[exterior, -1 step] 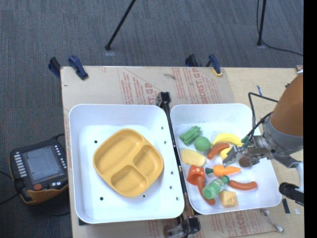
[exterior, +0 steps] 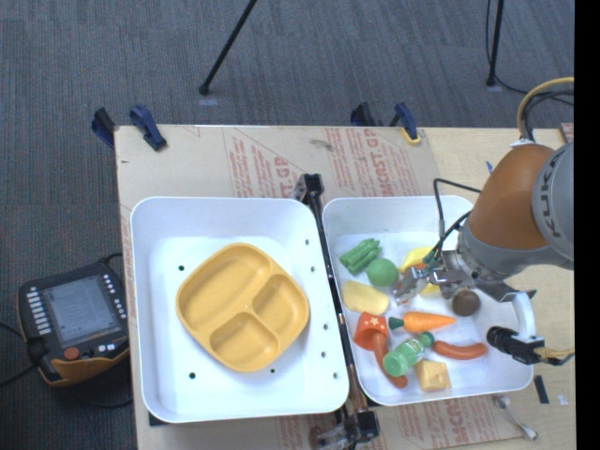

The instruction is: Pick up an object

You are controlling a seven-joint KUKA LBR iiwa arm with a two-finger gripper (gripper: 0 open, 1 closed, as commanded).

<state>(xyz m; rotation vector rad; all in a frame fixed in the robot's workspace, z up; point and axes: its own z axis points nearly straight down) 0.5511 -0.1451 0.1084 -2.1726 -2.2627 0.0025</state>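
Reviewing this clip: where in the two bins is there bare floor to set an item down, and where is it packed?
Left bin: bare floor rings the yellow divided plate, widest along the far wall. Right bin: a bare strip along the far wall beyond the green beans; the rest is crowded around the carrot and gripper.

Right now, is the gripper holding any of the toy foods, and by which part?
It cannot be told. The gripper sits low in the right bin among the toy foods, close to the green ball, with nothing visibly between its fingertips.
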